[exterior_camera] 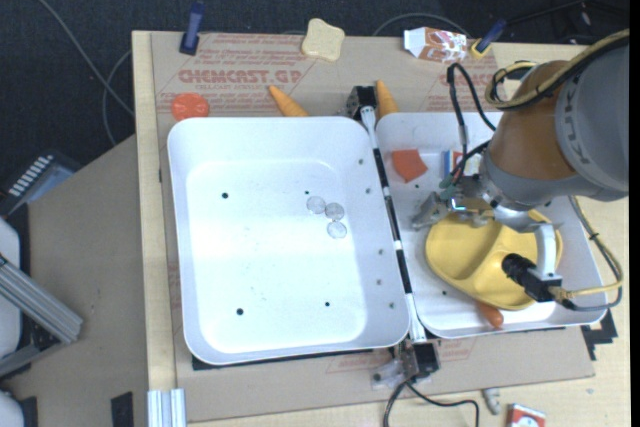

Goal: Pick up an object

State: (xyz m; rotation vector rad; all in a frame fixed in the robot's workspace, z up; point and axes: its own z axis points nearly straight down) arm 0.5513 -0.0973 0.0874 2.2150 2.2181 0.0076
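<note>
Over the right bin (430, 320), tool (452, 205) beside yellow object (470, 260), orange block (407, 165)

Grey arm (600, 125) with orange band (530, 140), black cables (458, 105).

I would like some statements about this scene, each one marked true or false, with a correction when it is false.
1. The arm's claw is over the right white bin. True.
2. The large yellow object lies in the left white bin. False: it lies in the right bin.
3. Small clear round pieces lie in the left bin. True.
4. The orange-red square block lies on the cardboard outside the bins. False: it is inside the right bin.
5. A blue clip lies near the board's far left corner. True.
</note>
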